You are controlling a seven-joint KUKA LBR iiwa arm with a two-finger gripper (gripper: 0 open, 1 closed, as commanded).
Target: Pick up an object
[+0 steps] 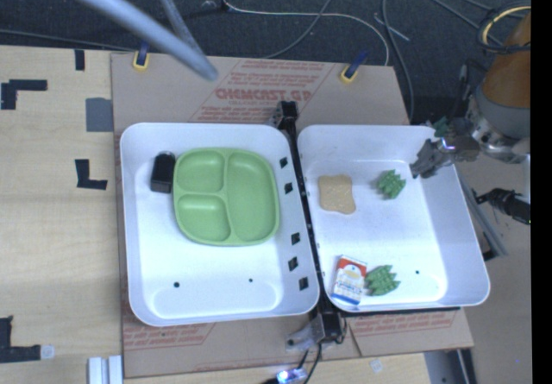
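Note:
The right bin [448,227] holds a tan slice of bread [336,194], a green broccoli piece [391,184], a second green piece [381,280] near the front, and a small red and white carton [348,279] beside it. My gripper [429,162] hangs at the right bin's far right rim, just right of the upper broccoli piece and apart from it. I see nothing between its dark fingers.
The left bin [142,227] holds a green divided plate [228,197] with a small black block [162,173] at its left. A black clip row [293,201] runs between the bins. Cables [371,3] lie on the dark surface behind.

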